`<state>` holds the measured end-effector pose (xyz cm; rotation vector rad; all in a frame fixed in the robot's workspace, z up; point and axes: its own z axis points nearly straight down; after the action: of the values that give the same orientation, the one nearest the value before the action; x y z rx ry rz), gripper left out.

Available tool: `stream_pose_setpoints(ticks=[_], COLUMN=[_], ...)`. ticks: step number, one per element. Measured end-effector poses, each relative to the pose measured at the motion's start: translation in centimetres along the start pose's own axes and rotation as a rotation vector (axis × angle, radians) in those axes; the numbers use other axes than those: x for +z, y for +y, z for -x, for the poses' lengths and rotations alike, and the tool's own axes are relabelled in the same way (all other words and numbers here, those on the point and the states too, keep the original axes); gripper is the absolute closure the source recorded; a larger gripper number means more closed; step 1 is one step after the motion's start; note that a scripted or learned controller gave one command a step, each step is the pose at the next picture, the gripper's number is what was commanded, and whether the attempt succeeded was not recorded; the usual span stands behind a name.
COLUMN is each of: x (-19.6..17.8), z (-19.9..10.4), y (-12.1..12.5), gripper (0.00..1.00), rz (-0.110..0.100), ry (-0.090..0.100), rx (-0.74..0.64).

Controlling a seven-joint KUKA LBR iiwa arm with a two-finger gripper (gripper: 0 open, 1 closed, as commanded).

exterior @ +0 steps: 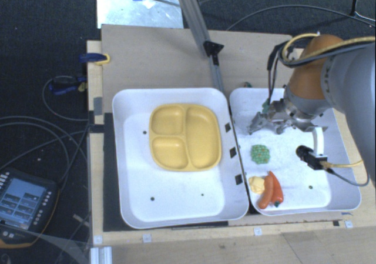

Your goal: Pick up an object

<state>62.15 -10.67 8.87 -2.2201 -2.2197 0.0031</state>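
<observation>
Right bin (341, 198), contents: green lump (260, 153), mid-floor; yellow piece (256, 184) touching orange carrot-like toy (272, 190), near front edge. Toy's long axis runs front-left to back-right, slightly tilted. Gripper (267, 123) — above bin's back part, grasping nothing; finger spread cannot be told. Advice: close across the toy's narrow width — avoid the yellow piece. Left bin (126, 157): yellow divided plate (185, 137).

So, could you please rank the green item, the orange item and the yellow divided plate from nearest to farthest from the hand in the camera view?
From the hand:
1. Green item, just below it, right bin.
2. Orange item, lower in the same bin.
3. Yellow divided plate, left bin.
</observation>
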Motion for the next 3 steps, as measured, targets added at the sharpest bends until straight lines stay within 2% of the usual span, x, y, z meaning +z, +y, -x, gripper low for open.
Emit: stream_pose_setpoints(ticks=[1,3], x=[-1.3,-13.7], z=[0.0,0.1], y=[0.2,-0.2], gripper=[1.00,1.00], rz=[0.006,0.011], ry=[0.000,-0.001], rx=[0.000,-0.004])
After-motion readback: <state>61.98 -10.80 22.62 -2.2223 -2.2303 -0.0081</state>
